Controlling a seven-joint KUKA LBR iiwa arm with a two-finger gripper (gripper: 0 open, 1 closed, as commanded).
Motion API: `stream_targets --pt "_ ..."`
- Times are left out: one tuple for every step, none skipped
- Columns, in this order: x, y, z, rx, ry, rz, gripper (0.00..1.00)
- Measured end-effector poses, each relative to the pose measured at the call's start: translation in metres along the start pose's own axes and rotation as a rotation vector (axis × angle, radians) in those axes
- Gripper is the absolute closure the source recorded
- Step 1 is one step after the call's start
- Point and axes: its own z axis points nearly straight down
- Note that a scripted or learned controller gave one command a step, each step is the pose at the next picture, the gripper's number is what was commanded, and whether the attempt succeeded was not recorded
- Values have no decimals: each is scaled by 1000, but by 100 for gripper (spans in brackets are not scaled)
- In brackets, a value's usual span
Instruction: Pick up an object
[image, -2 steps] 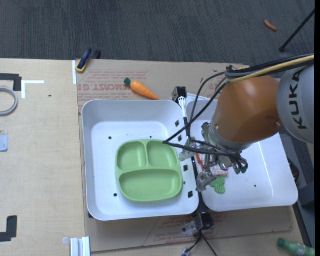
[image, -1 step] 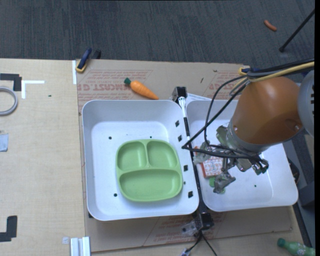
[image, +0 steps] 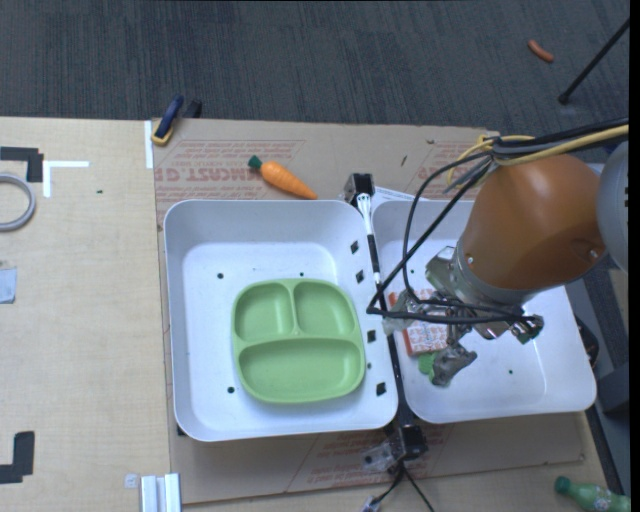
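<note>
The grey arm with its orange band (image: 535, 225) reaches over the right bin (image: 520, 395). My gripper (image: 452, 365) hangs low near that bin's left side, and its fingers are too dark and cluttered to read. A red and white packet (image: 425, 335) lies on the bin floor just left of and under the gripper. A small green item (image: 430, 366) shows beside the gripper tip. The arm hides much of the right bin's far half.
The left bin (image: 195, 300) holds a green divided plate (image: 297, 340). A toy carrot (image: 283, 177) lies on the cardboard behind the bins. A blue and yellow tool (image: 167, 119) rests at the back left. A green bottle (image: 590, 492) lies at the bottom right.
</note>
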Motion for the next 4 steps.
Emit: stream_targets --pt "-1 6 0 -1 0 -531 0" --pt "13 0 0 -2 0 -786 0" --pt "62 -65 41 -4 3 -621 0" --pt "72 -76 101 -7 2 -1169 0"
